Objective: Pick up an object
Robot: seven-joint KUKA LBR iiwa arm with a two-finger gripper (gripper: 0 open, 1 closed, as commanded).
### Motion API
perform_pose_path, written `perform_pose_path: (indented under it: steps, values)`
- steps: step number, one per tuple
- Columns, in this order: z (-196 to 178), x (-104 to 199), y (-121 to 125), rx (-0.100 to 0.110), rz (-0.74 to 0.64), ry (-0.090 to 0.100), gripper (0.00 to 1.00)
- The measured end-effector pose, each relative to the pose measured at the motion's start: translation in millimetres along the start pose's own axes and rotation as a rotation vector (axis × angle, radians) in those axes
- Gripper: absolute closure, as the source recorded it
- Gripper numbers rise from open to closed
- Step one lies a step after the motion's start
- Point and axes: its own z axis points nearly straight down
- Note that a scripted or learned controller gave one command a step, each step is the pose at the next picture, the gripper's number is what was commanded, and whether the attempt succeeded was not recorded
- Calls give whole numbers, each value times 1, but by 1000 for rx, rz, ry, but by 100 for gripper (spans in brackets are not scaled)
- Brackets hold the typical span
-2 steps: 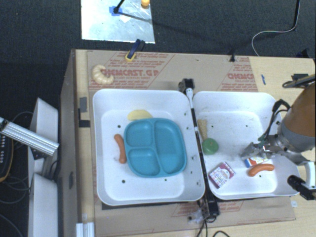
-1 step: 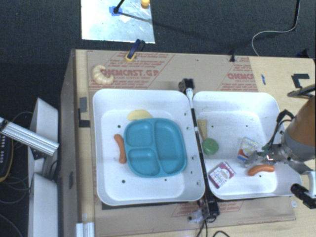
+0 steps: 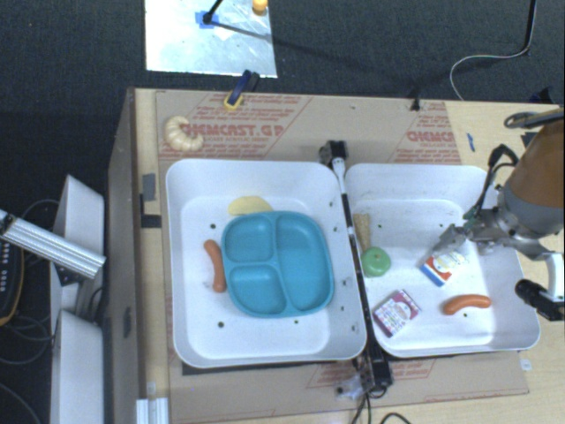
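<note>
A small white, red and blue carton [image 3: 444, 266] lies in the right bin [image 3: 415, 188], toward its right wall, directly under the gripper [image 3: 461, 237]. The gripper hangs just above it, seemingly touching its top; how far its jaws stand apart cannot be told.

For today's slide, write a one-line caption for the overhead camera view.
Grey arm's pincer poised over a small white-and-blue carton in the right white bin; sectioned blue plastic plate in the left.

Showing an orange band above a grey wrist on the arm [image 3: 534, 188], with a black cable looping beside it.
</note>
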Motion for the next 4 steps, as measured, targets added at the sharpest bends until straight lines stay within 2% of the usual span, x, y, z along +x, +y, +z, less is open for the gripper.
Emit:
perform_pose_path:
  steps: [1,2,3,4]
  values:
    - [-6,22,-18,3,0,1,0]
    - [8,22,-29,3,2,0,0]
    - [38,42,76,2,0,1,0]
    - [-7,32,44,1,1,0,0]
